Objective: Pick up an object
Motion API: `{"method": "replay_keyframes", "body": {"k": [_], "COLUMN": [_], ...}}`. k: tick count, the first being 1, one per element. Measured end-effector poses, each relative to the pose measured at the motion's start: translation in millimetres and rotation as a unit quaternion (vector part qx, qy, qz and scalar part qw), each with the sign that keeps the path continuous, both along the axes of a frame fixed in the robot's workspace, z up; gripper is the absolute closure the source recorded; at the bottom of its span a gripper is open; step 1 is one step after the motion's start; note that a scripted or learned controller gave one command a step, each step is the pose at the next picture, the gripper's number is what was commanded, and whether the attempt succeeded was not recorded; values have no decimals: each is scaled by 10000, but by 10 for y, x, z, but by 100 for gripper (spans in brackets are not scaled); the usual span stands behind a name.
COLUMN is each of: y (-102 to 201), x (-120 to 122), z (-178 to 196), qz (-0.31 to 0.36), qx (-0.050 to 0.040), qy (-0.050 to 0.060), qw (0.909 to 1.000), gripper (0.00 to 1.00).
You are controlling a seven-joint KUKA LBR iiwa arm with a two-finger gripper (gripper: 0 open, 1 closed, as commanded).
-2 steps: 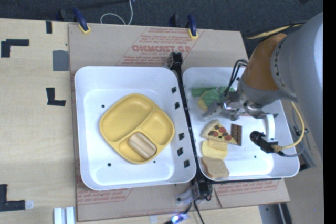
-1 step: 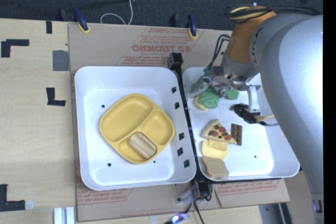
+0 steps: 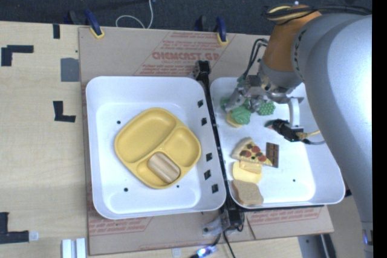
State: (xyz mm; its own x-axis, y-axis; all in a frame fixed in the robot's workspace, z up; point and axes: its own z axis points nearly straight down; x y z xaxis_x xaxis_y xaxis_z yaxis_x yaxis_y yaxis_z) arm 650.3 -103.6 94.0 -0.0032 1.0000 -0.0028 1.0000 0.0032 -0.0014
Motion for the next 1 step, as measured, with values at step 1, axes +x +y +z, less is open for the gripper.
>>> {"method": "replay_keyframes", "body": {"k": [1], "y": [535], "x": [-418], "z": [923], "qz": [-1], "qx": [23], "qy": [12], "qw": [10000], "gripper": [100]}}
